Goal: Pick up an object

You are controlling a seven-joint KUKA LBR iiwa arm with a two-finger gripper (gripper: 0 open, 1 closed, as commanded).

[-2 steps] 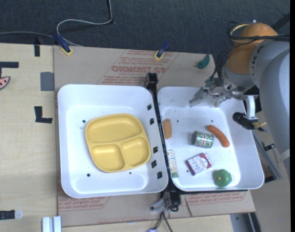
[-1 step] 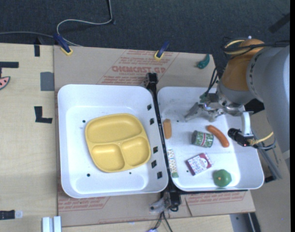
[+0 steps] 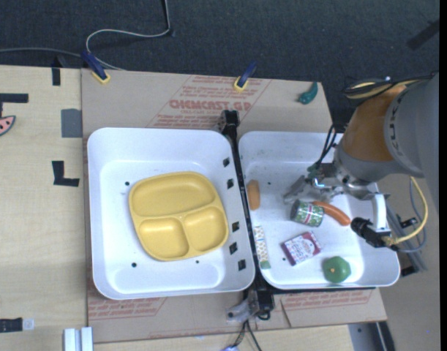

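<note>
Cardboard-covered bench (image 3: 201,104) with dark carpet behind it, two white bins side by side. In the right bin (image 3: 282,146) the gripper (image 3: 305,186) sits low, fingers spread, nothing between them, just above a small green can (image 3: 308,213) lying on its side (an orange carrot (image 3: 336,213) touches the can's right end). Below that there's a red packet (image 3: 301,249) and a green ball (image 3: 336,269) toward lower right. The left bin (image 3: 106,218) holds a yellow divided plate (image 3: 178,214).
</note>
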